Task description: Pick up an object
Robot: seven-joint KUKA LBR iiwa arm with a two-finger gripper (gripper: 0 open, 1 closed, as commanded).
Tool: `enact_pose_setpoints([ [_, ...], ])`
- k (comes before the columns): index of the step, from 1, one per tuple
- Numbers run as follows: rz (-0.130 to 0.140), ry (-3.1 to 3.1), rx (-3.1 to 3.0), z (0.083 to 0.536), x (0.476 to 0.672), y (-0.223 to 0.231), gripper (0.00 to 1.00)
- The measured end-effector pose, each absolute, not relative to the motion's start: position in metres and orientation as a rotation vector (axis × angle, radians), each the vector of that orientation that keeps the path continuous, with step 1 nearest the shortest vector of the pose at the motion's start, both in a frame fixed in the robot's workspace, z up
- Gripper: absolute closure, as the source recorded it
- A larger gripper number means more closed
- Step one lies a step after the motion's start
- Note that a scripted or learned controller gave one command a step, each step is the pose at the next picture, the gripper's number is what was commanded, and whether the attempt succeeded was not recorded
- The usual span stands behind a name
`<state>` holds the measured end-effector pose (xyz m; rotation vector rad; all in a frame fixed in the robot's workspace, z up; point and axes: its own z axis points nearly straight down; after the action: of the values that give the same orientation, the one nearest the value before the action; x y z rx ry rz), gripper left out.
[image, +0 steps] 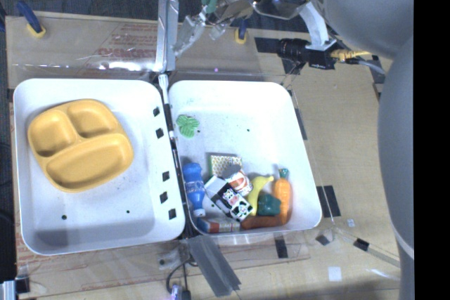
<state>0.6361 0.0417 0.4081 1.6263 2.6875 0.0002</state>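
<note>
The right bin [281, 109] holds a heap of small things at its near end: a blue bottle [194, 187], a patterned square card [225, 164], a black-and-white cow-print box [233, 200], a yellow banana [260, 184], an orange carrot [282, 196] and a dark green piece [268, 205]. Alone farther back lies a green leafy toy [188, 125]. My gripper [185, 34] hangs high beyond the bins' far edge, near the divider between them, well away from all these things. I see nothing in it.
In the left bin [42, 235] lies a yellow divided plate [79, 144]. A grey upright post [167, 31] stands at the far end of the divider, close to the gripper. The arm's bulk fills the upper right.
</note>
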Motion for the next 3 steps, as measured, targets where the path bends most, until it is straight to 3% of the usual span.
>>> enact_pose_setpoints([
  [1,-0.004,2.667,1.664,0.280,0.630,-0.012,0.00],
  [2,0.000,2.719,1.572,0.283,0.657,-0.105,0.00],
  [3,-0.003,2.574,1.806,0.126,0.653,-0.101,0.00],
])
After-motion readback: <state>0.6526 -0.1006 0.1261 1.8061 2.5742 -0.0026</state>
